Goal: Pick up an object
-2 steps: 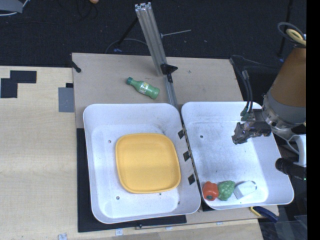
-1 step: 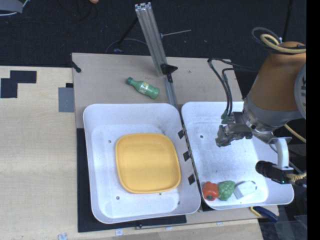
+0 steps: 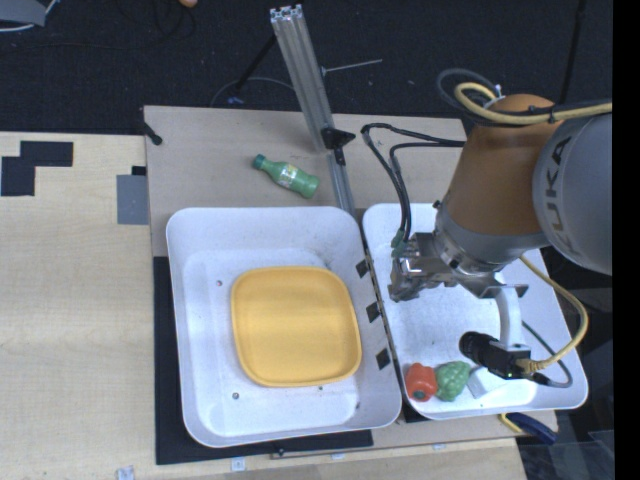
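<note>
The arm (image 3: 520, 183) is held low over the right bin (image 3: 560, 393), presumably so that something there can be reached. The gripper (image 3: 408, 278) is seen near that bin's left wall; how its jaws stand cannot be told, and nothing is seen held. A yellow plate (image 3: 295, 325) lies in the left bin (image 3: 190, 238), well left of the jaws. A green object (image 3: 452, 379) and red object (image 3: 421, 382) lie below them.

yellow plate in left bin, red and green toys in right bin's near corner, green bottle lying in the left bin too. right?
Not quite. The green bottle lies on the bench behind the left bin, not in it, as the camera view shows. The yellow plate and the red toy and green toy are as you said.
</note>
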You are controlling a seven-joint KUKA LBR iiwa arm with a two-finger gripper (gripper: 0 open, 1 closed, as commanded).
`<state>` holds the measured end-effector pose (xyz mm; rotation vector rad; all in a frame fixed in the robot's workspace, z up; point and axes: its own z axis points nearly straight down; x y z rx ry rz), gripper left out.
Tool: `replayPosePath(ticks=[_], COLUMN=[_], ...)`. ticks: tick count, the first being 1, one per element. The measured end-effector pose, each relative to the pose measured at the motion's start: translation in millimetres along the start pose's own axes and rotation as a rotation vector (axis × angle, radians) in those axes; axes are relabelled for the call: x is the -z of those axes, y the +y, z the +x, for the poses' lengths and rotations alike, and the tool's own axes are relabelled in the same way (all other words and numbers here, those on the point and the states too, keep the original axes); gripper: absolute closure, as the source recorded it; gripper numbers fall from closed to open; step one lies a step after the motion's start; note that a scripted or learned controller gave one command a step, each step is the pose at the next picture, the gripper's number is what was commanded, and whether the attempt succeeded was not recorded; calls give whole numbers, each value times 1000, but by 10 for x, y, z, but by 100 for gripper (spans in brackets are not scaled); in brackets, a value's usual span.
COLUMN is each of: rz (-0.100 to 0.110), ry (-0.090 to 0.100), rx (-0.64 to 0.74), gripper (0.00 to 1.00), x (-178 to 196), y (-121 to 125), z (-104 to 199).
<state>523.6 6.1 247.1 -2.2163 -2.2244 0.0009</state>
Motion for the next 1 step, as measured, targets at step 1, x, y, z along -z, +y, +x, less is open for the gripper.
replayPosePath(ticks=[1], rz=[0], ry=[0], rx=[0], gripper=[100], x=[-145], y=[-90], z=[558])
